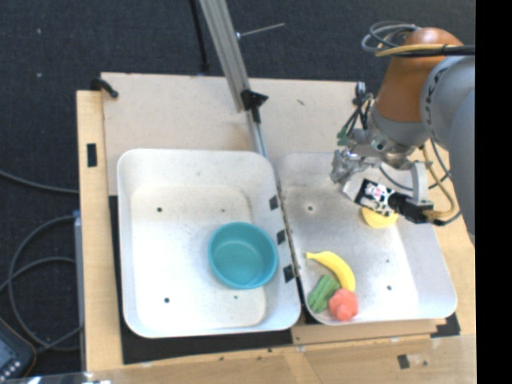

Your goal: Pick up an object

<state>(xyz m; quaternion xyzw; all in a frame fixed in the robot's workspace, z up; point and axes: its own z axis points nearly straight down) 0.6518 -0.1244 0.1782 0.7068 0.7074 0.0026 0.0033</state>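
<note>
1. Left bin (144,214): one teal bowl (242,254) sits toward its right side, open side up. It looks like hard plastic, light and stiff, and the smooth rim is probably the only place two fingers could pinch. Slippery, I'd guess.
2. Right bin (416,278), front-left corner: a yellow banana (336,267), a green piece (323,292) and a red piece (344,304) huddle together, touching or nearly so. They read as toy food, so light and not fragile. The banana is the easiest bet imo, grabbed across its middle where it's narrowest. It's crowded against the bin wall though, so fingers have little room on that side.
3. Further right and toward the back of that bin: a small yellow object (379,217) lies right under the gripper (360,184), partly hidden by it. Seems rounded, so it could squirt out of a pinch.
4. The gripper itself hangs low over that spot. Can't tell from here whether it's released or clamped on anything.
5. Surface: the bins are smooth white plastic with shallow sloped walls, so stuff will slide. The middle of the right bin has plenty of bare floor.
</note>
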